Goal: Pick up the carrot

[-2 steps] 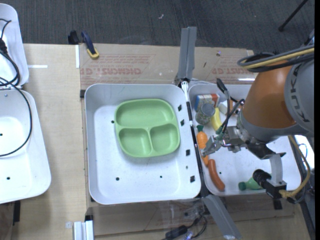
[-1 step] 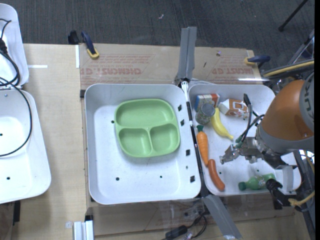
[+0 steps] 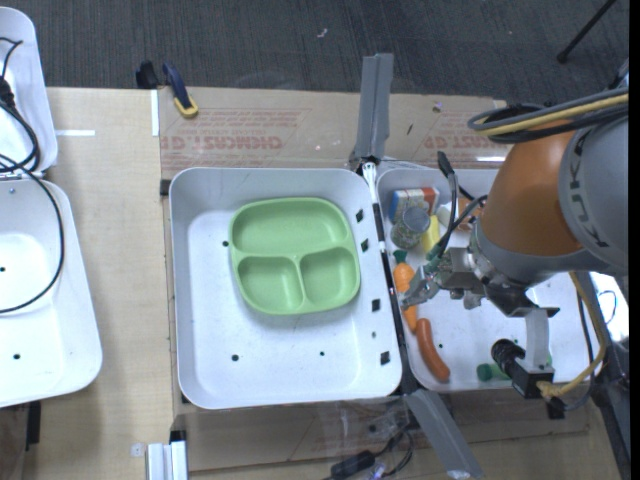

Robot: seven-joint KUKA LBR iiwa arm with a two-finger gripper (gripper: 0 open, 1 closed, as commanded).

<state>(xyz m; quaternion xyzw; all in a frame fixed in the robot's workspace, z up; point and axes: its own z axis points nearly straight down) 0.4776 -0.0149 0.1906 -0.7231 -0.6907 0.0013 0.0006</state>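
Note:
The carrot (image 3: pixel 401 278) is a small orange piece lying at the left wall of the right bin (image 3: pixel 470 383), about halfway down. My gripper (image 3: pixel 423 284) hangs low over the bin just to the right of the carrot, close to it or touching it; I cannot see anything held. The grey and orange arm (image 3: pixel 545 213) covers the middle and right of this bin and hides what lies under it.
A green divided plate (image 3: pixel 295 253) sits in the left bin (image 3: pixel 200 358). In the right bin are a blue-labelled can (image 3: pixel 410 208), a yellow item (image 3: pixel 432 234), a long red-orange item (image 3: pixel 432 353), another small orange bit (image 3: pixel 410 317) and a small green piece (image 3: pixel 485 372).

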